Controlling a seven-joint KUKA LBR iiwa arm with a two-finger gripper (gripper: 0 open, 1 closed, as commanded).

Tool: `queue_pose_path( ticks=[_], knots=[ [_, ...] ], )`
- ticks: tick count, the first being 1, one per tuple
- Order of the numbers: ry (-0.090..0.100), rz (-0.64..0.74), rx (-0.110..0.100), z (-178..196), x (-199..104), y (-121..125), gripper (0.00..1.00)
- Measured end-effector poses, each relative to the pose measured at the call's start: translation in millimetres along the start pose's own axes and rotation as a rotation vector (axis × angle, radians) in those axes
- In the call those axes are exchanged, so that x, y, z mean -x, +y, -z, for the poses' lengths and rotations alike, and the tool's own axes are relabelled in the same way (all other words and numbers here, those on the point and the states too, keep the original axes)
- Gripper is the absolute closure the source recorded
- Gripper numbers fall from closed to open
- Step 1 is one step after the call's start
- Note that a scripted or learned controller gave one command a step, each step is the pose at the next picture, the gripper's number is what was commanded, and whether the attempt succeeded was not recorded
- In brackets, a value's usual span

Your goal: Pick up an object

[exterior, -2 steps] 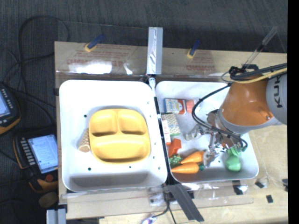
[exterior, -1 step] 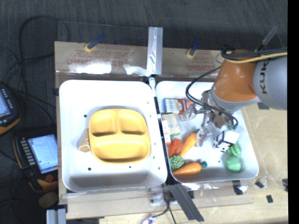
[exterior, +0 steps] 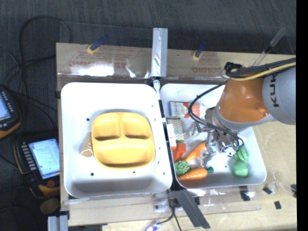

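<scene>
The gripper hangs low over the middle of the right bin; whether it is open or closed cannot be told. A carrot lies just beside it, another carrot near the front edge. The left bin holds a yellow tray.

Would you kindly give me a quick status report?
Gripper low in right bin, fingers unclear. Orange carrot just beside it. Green toy and broccoli crowd close.

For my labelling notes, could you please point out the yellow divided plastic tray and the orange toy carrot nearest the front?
yellow divided plastic tray (exterior: 123, 139): camera view, centre ridge.
orange toy carrot (exterior: 193, 174): camera view, mid-body.
</scene>
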State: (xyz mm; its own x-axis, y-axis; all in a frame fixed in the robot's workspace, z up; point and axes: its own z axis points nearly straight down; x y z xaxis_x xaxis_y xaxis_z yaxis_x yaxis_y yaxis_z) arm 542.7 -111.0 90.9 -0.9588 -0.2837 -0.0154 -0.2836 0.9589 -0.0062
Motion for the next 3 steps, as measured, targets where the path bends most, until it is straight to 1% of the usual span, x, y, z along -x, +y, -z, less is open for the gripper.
queue_pose_path(
  ticks=[1, 2, 3],
  knots=[
    [0.000, -0.042, -0.010, 1, 0, 9, 0.00],
    [-0.010, -0.060, -0.008, 2, -24, 12, 0.00],
    [-0.005, -0.059, -0.008, 11, -24, 12, 1.00]
  ],
)
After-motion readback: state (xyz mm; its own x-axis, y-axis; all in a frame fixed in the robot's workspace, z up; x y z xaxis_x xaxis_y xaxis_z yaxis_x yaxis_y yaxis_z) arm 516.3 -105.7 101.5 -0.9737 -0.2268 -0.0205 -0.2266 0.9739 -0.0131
